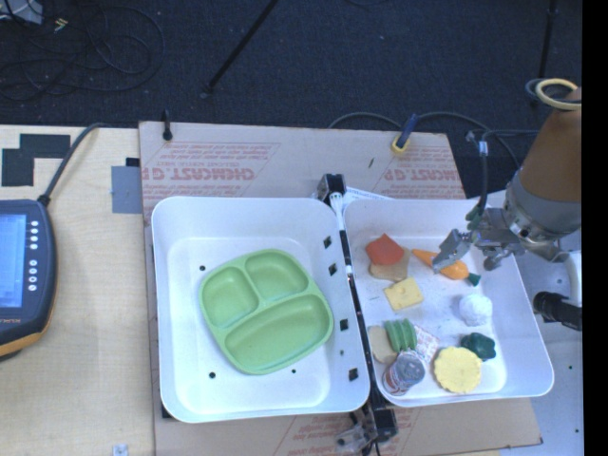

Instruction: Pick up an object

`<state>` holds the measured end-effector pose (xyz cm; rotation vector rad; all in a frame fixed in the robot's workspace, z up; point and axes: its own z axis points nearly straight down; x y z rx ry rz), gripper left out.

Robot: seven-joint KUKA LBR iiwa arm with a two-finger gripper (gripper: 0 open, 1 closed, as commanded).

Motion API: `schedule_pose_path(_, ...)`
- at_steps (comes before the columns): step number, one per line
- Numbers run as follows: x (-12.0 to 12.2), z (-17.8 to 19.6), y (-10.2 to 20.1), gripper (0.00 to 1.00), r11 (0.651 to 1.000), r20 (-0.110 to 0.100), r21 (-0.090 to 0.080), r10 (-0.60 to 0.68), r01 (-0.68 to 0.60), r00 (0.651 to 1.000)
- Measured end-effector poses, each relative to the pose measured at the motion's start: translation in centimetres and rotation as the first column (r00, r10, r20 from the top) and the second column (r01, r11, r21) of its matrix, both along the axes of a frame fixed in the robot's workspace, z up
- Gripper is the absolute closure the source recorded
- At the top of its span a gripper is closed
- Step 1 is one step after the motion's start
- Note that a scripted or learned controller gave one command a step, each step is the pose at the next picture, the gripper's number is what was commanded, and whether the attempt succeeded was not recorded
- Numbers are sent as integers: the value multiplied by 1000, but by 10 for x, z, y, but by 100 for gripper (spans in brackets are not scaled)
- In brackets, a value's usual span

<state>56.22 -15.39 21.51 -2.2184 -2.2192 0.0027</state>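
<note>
My gripper (pixel 470 255) hangs over the upper right part of the right bin (pixel 532 369), fingers open. One grey finger (pixel 448 251) reaches down to an orange carrot-like piece (pixel 457 272) lying on the bin floor. I cannot tell whether the finger touches it, and nothing shows held between the fingers. Left of the gripper are a red-orange piece (pixel 385 249) on a tan slice (pixel 387 271) and a yellow block (pixel 404 294). A white ball (pixel 473 306) lies just below the gripper.
The right bin's lower part holds a dark green item (pixel 478 345), a yellow round piece (pixel 458 370), a green ribbed piece (pixel 400 333) and a silver round item (pixel 408 371). The left bin (pixel 180 255) holds a green divided plate (pixel 266 309). A pendant (pixel 19 264) lies far left.
</note>
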Motion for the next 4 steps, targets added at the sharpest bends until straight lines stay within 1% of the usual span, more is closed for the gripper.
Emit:
schedule_pose_path(1,-3,-130,36,0,1000,0,1,0,0,1000)
schedule_pose_path(2,82,-127,48,0,1000,8,-1,3,-3,1000)
schedule_pose_path(3,79,-117,47,100,1000,1,-1,2,-2,1000)
schedule_pose_path(4,77,-21,118,100,1000,10,1,7,-7,1000)
